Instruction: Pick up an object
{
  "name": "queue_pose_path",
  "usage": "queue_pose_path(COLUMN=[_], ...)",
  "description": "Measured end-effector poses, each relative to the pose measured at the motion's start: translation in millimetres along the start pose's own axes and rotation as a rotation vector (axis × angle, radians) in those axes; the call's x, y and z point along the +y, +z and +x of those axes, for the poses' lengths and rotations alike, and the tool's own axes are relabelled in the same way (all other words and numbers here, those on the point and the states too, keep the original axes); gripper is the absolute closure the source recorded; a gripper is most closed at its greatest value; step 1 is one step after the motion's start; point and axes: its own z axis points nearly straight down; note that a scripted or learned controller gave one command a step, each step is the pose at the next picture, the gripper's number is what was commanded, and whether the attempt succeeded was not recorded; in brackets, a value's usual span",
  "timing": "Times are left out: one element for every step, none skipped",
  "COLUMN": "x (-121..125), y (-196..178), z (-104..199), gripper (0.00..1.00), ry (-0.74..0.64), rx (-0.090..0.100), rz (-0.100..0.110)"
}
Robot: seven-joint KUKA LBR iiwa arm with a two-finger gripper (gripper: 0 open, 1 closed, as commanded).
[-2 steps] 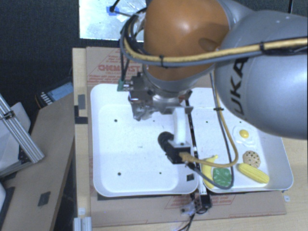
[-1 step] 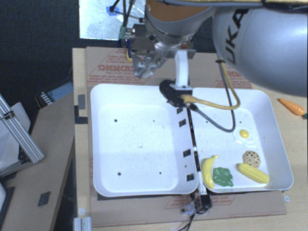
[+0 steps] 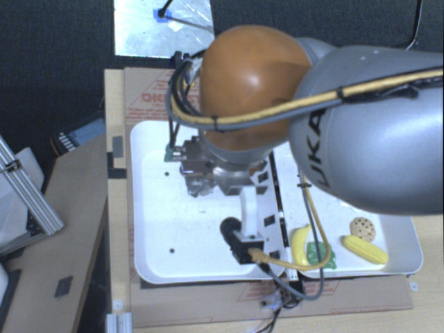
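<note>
The grey metal gripper (image 3: 202, 174) hangs over the shallow white left bin (image 3: 149, 186), above the far right part of its floor, close to the wall it shares with the neighbouring bin. From where I stand the wrist hides its tip, so I cannot tell whether it is spread apart or closed, and I see nothing held in it. Right above it bulges the rounded orange band (image 3: 250, 82), and from there the thick grey arm (image 3: 368, 144) runs off to the right, covering much of the shallow white right bin (image 3: 411, 257). The things to pick from all lie in that right bin, along its near edge: a curved yellow toy banana (image 3: 298, 247) just beside the dividing wall, a small green piece (image 3: 327, 258) touching the banana's right side, a stubby yellow corn cob (image 3: 365, 250) further right, and a round tan speckled biscuit (image 3: 362, 228) just behind the cob. Both bins sit on a flat sheet of brown cardboard with red print (image 3: 149, 96). Beyond it lies a crinkled silver sheet (image 3: 163, 19) bearing a scrap of blue tape (image 3: 162, 14), and at the far left a ribbed aluminium rail (image 3: 28, 193) leans over the pale wooden bench (image 3: 69, 241).
</note>
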Motion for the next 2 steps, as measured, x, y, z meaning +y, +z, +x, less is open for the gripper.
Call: queue_pose_path(x=[45.7, 98.0], y=[131.0, 155.0], z=[-1.8, -0.6], gripper=[1.00, 1.00], ry=[0.007, 0.006], rx=[-0.001, 0.005], rz=[-0.006, -0.017])
